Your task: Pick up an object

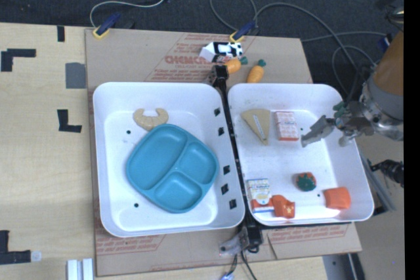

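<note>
Dark carpet behind, wooden bench [39, 160] with a cardboard sheet [164, 59] under two white bins. Cables run across the carpet to the bins' back edge.

Left bin [108, 101]: blue divided tray [172, 168] in the middle, tan curved piece [150, 117] just behind it.

Right bin [348, 154]: tan wedge [257, 123] and a small pink-white box [285, 125] toward the back, green-red toy [305, 181] mid-front, orange block [336, 198] front right, a small carton [258, 191] and an orange-red piece [283, 206] front left.

Arm [387, 85] comes in from the right, over the right bin's far side. Gripper [318, 131] hangs just right of the box, nothing between the fingers. Jaws: can't tell whether apart or together, too dark and blurred.

Step looks like approach, no grasp yet. Nearest candidate is the box; the green-red toy is the next option, below the tip. Next move probably needs a small shift left over the box, jaws spread wide enough to straddle it, then straight down without clipping the wedge beside it.
</note>
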Controlling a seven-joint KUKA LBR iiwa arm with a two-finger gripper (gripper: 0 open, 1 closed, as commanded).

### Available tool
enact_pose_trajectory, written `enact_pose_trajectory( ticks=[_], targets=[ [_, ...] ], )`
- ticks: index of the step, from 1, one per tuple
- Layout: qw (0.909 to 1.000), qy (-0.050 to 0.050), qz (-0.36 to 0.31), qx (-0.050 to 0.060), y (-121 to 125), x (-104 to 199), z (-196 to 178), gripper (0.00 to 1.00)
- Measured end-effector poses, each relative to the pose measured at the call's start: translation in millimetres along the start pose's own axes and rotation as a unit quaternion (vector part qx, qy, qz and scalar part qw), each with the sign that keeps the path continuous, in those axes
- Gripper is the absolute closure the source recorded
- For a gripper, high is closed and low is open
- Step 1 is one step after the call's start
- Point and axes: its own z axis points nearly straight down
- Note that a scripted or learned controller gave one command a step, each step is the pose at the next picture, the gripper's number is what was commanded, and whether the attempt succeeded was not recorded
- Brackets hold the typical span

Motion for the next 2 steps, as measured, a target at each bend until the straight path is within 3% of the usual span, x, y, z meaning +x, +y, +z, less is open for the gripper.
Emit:
enact_pose_trajectory(
  ticks=[1,2],
  targets=[
    [1.0,0.0,0.001,0.001,-21,-21,104,0.0],
    [1.0,0.0,0.001,-0.001,-19,-1,180,0.0]
  ],
)
